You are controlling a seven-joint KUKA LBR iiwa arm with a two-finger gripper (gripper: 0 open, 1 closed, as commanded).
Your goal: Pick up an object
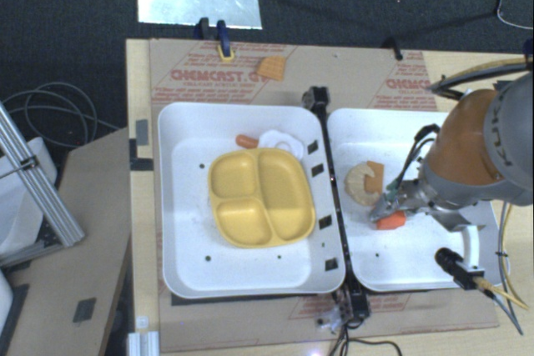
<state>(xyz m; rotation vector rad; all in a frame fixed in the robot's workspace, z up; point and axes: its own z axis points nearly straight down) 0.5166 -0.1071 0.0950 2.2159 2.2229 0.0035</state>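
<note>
**Reaching low into the right bin, gripper at a small orange-red piece**

The gripper (390, 203) sits low in the right bin (417, 279), in its left half, about midway between the back and front edges. The grey arm (467, 150) with its orange band crosses in over the bin's right edge. From this slant it cannot be told how far the claw is open or whether it grips anything.

A small orange-red piece (390, 221) lies on the bin floor right at the gripper's tip, on the side toward the front edge. Whether the two touch cannot be told. Just beside the gripper, toward the bin's left wall, rests a round beige piece (360, 184) with a tan block (376, 172) against its back side.

White floor shows bare along the right bin's back edge and at its front left corner.

In the left bin (179, 263) a yellow divided plate (259, 198) takes the middle. A small orange stick (246, 142) and a white ring-shaped thing (282, 143) lie at the plate's back rim, near the bin's back wall. Bare floor runs along that bin's left wall and front edge.
</note>
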